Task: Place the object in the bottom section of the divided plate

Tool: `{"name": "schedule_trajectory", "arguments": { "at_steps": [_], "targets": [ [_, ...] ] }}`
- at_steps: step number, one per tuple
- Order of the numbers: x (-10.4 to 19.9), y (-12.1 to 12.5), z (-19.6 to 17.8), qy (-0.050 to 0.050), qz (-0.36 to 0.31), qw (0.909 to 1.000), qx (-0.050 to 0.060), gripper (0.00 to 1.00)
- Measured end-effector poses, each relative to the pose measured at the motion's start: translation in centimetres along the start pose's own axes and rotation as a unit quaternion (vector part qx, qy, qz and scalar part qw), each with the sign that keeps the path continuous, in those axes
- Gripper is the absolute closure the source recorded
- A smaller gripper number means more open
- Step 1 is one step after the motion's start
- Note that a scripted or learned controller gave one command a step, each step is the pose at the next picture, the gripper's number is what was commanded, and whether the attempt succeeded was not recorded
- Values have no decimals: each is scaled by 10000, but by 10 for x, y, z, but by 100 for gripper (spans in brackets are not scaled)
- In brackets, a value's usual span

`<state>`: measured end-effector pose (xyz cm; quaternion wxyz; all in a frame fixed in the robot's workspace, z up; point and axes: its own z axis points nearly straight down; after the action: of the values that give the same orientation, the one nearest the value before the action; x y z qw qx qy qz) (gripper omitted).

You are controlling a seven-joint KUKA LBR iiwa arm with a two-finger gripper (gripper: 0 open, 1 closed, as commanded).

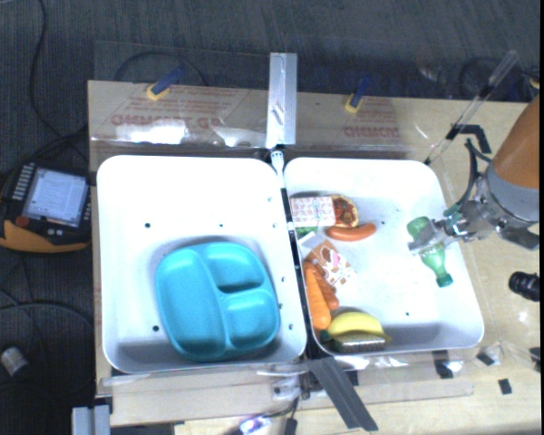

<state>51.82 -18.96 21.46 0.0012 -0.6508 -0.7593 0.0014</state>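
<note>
Now, hand (435, 231) over right bin (394, 172), grip state unclear.
Bottle (432, 254) just under it, likely the pick; plate (218, 299) waits in left bin.

A pale wooden bench (499, 120) fills the middle of the frame. Two shallow white bins sit on it, touching: the left bin (127, 207) at centre left, the right bin (394, 175) at centre right. Clear plastic sheeting (190, 107) lies along the upper edge.
</note>
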Motion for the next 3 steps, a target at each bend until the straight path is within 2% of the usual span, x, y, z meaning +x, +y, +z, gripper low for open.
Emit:
{"name": "schedule_trajectory", "arguments": {
  "at_steps": [1, 2, 3],
  "targets": [
    [72, 24, -12, 1, 1606, 9870, 5, 100],
    [158, 17, -58, 0, 1047, 9945, 7, 100],
    [279, 13, -2, -1, 69, 10000, 17, 100]
  ]
}}
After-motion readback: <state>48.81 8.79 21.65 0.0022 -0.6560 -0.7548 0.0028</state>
